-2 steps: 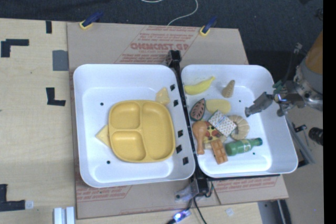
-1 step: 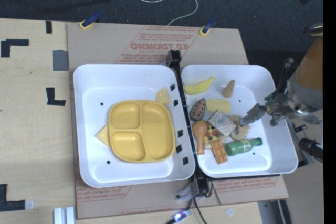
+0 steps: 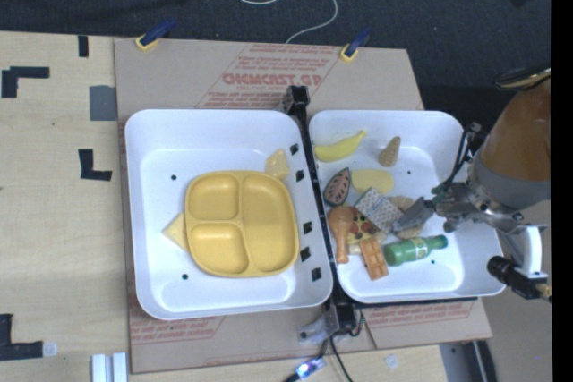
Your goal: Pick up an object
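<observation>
Arm [image 3: 519, 157] cut by right edge

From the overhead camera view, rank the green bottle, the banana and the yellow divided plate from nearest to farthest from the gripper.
Measured from the gripper:
1. Green bottle, just below it in the right bin.
2. Banana, at that bin's upper left.
3. Yellow divided plate, across in the left bin.
</observation>
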You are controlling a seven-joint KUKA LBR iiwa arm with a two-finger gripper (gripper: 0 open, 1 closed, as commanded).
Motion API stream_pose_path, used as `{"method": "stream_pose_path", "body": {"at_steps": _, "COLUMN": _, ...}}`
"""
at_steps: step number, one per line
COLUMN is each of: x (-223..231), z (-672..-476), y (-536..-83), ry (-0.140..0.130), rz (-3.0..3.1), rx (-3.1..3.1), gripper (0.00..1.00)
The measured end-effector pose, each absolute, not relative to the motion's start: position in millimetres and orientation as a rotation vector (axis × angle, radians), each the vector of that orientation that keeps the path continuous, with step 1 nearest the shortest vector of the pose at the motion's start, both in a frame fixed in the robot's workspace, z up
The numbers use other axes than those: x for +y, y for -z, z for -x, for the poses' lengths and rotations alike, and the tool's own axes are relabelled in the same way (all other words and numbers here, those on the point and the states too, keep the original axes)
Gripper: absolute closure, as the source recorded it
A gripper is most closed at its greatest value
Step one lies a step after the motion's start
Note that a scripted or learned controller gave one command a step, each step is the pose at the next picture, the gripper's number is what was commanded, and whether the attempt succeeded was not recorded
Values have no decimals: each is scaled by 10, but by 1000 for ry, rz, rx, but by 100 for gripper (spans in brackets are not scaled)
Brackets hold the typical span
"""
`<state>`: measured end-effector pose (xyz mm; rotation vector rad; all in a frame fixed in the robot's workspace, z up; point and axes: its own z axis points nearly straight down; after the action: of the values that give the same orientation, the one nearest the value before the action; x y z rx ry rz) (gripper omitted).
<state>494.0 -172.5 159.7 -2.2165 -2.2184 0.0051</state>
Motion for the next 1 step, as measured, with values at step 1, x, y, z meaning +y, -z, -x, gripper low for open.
{"method": "stream_pose_path", "body": {"at_steps": 1, "x": -1690, "z": -4923, "y": -954, "ry": -5, "rz": 2217, "rx": -2217, "gripper": 0}}
